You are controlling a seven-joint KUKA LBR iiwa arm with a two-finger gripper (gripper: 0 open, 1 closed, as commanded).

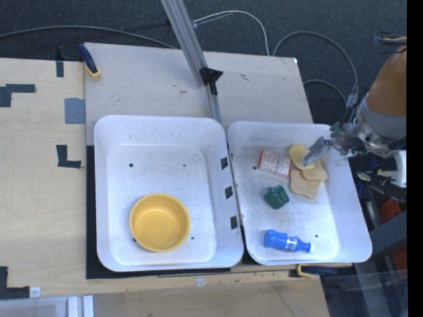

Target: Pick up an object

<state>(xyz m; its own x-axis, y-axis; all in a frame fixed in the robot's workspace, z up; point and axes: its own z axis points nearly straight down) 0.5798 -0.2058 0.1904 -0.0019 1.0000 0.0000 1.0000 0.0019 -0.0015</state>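
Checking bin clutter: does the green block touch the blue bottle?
Apart. The camera view shows white bin floor between the small green block and the blue plastic bottle.

Even, diffuse overhead light; white bins point(165, 134) bright, near washed out. Shadows faint, short. Overall soft, low resolution; arm point(386, 104) at right edge perhaps slightly motion-blurred.

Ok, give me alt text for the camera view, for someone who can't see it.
The gripper reaches in from the right over the right bin, by a yellow piece and tan pieces, with a pink-white packet, green object and blue bottle nearby. The left bin holds a yellow bowl.
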